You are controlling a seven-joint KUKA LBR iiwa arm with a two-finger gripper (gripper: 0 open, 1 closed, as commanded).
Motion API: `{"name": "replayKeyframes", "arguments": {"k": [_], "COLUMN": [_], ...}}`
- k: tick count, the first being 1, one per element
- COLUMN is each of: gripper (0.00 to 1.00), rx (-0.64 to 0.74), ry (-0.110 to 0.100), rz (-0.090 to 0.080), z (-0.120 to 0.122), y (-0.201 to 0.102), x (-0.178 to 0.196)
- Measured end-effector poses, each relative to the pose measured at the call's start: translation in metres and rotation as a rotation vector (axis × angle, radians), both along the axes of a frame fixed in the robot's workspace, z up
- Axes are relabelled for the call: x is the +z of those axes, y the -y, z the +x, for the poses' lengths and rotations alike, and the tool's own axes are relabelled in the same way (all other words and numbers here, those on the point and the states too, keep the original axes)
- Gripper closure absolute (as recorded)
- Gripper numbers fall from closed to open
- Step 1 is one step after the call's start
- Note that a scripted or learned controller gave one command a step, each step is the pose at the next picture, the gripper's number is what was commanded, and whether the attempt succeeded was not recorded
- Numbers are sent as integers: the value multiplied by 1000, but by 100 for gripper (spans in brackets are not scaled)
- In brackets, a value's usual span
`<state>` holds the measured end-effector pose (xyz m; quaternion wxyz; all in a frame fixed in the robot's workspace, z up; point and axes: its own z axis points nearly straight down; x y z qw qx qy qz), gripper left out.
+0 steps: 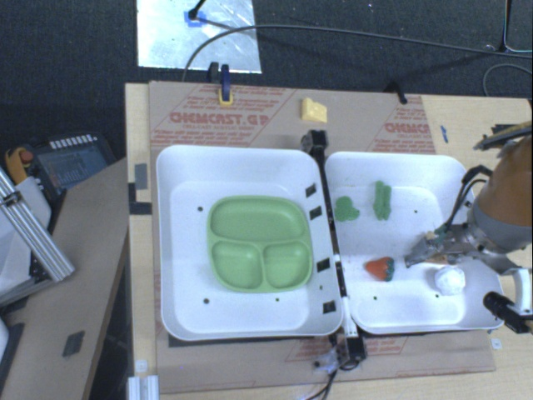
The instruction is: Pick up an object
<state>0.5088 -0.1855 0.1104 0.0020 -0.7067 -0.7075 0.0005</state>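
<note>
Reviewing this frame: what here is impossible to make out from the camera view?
- Gripper: small and blurred over the right bin; open or shut cannot be told.
- Arm: cut off by the right edge, so its upper part is unseen.
- White object: pale against the white bin floor; its outline and identity are unclear.
- Green pieces: too small to identify.
- Red object: probably a toy strawberry, but too small to confirm.

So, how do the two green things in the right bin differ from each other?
The long green piece is a narrow strip lying lengthwise, top to bottom in the camera view; the small green piece is a short, rounded clump. The long green piece lies nearer the bin's middle; the small green piece lies nearer the divider between the bins. Both are a similar green and rest apart on the right bin.
</note>
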Motion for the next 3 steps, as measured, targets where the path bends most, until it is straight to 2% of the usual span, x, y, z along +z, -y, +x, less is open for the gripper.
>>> {"name": "replayKeyframes", "arguments": {"k": [1, 3], "gripper": [100, 100], "rx": [1, 4], "ry": [7, 13], "rz": [-4, -5], "z": [2, 18], "y": [1, 0], "x": [14, 135]}}
